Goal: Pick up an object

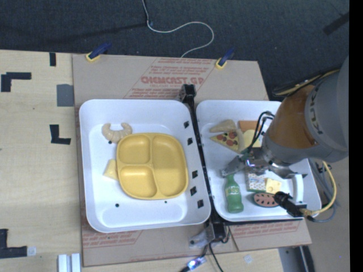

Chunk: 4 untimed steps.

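Low over the right bin hung the pincer, its metal fingers reaching toward nine o'clock from the grey arm with its orange band. Whether those fingers were parted or shut I could not tell (the wrist body blocked most of them), and nothing was visibly caught between them.

Several toy foods lay in that bin. A green bottle stood just at six o'clock of the fingertips, near them, though contact could not be judged. A pizza slice lay at eleven o'clock of the pincer, with a tan wedge just above it and an orange block at its three o'clock side. At five o'clock of the pincer sat a speckled square piece, a yellow cheese slice beside it, and a dark oval piece with red dots below both.

The left bin held a yellow divided plate at its centre, a croissant-shaped piece at the plate's eleven o'clock, and a pale yellow wedge touching the plate's nine o'clock edge.
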{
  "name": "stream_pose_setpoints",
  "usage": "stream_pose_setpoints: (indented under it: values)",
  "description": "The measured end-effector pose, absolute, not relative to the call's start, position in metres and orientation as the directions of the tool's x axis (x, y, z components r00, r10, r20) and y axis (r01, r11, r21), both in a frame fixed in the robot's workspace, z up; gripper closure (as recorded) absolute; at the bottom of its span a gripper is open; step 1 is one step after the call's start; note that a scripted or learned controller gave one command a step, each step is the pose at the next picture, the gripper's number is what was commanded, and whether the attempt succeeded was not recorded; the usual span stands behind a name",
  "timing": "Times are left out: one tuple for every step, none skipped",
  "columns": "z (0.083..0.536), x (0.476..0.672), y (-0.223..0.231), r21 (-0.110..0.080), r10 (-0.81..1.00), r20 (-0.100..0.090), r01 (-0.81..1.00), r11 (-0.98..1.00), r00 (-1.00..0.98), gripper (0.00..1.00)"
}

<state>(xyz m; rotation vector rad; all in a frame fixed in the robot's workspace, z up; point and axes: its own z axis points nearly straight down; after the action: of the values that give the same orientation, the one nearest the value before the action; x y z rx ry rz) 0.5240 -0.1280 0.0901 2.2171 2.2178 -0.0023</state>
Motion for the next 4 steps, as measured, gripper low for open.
stream_pose_setpoints:
  values:
    - [0.104,0.526,-0.129,0.009,1.000,-0.007,1.000,0.000,0.000,1.00]
    - [0.146,0.528,-0.126,0.002,1.000,0.000,1.000,0.001,-0.001,1.00]
    - [0.198,0.519,-0.121,0.002,1.000,0.000,1.000,0.002,-0.002,1.00]
    - [0.226,0.520,-0.120,0.001,1.000,0.000,1.000,0.002,-0.002,1.00]
